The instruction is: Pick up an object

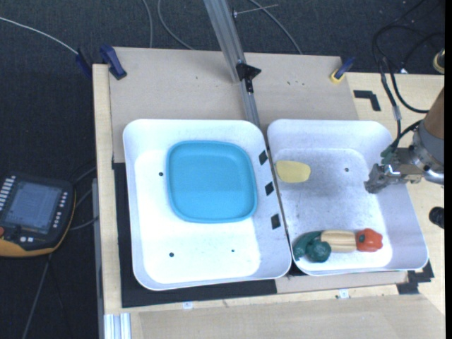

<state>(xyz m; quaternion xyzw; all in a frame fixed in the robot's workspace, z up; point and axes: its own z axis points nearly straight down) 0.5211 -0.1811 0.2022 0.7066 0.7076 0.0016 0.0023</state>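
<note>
In the right bin, a pale yellow lump lies near the left wall. Along the front wall sit a dark green object, a tan stick-like piece and a red object, in a row and touching. My gripper hangs at the bin's right side, above and right of that row, apart from all the objects. Nothing shows between its fingers.
The left bin holds a blue square plate. A metal pole slants down between the bins from the back. Blue and yellow clamps sit at the bench's back corners. A handheld pendant lies off the bench at left.
</note>
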